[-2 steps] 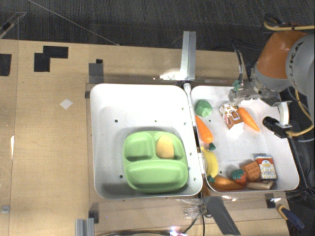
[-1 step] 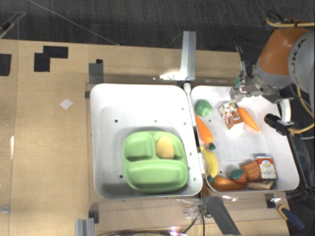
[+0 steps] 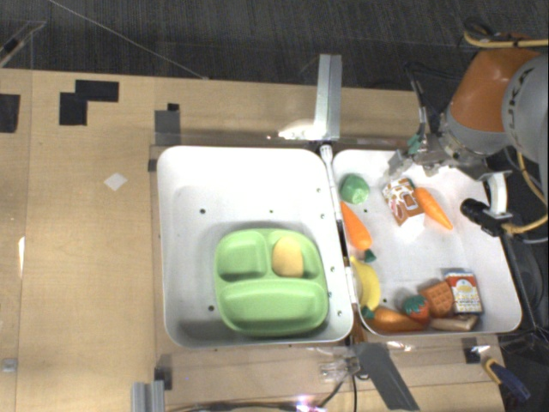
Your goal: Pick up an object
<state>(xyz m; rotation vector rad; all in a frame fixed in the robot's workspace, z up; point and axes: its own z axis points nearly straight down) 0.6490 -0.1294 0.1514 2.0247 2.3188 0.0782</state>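
The pincer [image 3: 410, 163] hangs above the right bin [image 3: 480, 264], near a small carton [image 3: 401, 201]; its state cannot be told.

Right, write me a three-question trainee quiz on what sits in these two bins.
1. True or false: the yellow fruit lies in a compartment of the green tray in the left bin.
2. Which item lies nearest the gripper in the right bin?
A. banana
B. small snack packet
C. juice carton
3. Fill in: the green ball rests just above an orange ______ along the right bin's left wall.

Key: 1 true; 2 B; 3 carrot.
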